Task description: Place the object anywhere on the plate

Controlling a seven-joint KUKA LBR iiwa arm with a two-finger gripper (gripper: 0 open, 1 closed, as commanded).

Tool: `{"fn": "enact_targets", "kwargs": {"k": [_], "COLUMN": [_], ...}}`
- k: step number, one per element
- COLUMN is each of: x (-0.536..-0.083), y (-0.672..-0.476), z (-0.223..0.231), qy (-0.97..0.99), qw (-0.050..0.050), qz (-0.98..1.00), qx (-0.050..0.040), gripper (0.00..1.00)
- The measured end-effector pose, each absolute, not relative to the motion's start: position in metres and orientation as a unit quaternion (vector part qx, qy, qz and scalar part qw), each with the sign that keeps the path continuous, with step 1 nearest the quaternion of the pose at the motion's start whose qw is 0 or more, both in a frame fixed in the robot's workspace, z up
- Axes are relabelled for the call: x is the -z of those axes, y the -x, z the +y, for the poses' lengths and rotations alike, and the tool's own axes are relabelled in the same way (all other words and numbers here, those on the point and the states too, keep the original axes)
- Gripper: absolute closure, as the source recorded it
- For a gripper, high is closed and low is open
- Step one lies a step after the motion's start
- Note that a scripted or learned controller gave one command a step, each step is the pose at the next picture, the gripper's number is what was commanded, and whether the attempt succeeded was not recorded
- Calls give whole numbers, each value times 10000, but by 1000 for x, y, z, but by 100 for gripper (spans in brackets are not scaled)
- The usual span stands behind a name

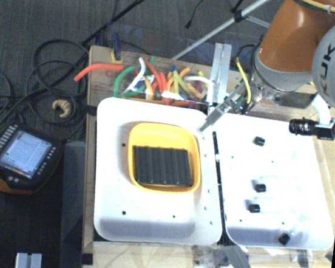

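Hanging over the far end of the seam between the two bins, my gripper [211, 121] tapers to a thin grey tip that slants down toward the view's left, and I cannot tell whether it is spread or pressed together; I see nothing caught in it. The object [162, 165] lies well apart from me, flat on the yellow plate [135, 139] in the left bin [143, 225]. It is a dark, nearly black rectangular slab, its long axis running across the view from left to right with a slight tilt, the right end a little nearer the camera. Shallow ridges cross it the short way, pointing from the far rim of the plate to the near one. The plate is a rounded rectangle with a raised glossy lip, and the slab covers most of its floor.

Both bins are smooth white plastic with rounded corners. The right bin [308, 179] holds four small black pieces [260, 187] scattered apart from each other. The bins rest on a pale wooden bench [138, 261]. Along its far edge lies a tangle of coloured tubes [156, 80], orange, green, red and white. Beyond the bench, dark carpet [43, 10] carries loops of black cable, and a handheld pendant [17, 156] with a lit screen sits at the left
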State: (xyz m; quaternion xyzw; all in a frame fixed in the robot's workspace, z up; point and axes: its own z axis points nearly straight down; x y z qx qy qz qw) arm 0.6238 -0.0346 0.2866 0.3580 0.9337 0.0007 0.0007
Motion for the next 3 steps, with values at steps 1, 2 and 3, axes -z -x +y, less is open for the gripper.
{"fn": "enact_targets", "kwargs": {"k": [1, 2, 3], "x": [-234, -210, -198], "y": [-618, -583, -644], "z": [-32, -56, -64], "qy": [-4630, -4810, -5000], "qw": [-2, 3, 6], "qz": [8864, 8767, 8660], "qx": [-3, 9, -2], "gripper": [0, 0, 0]}}
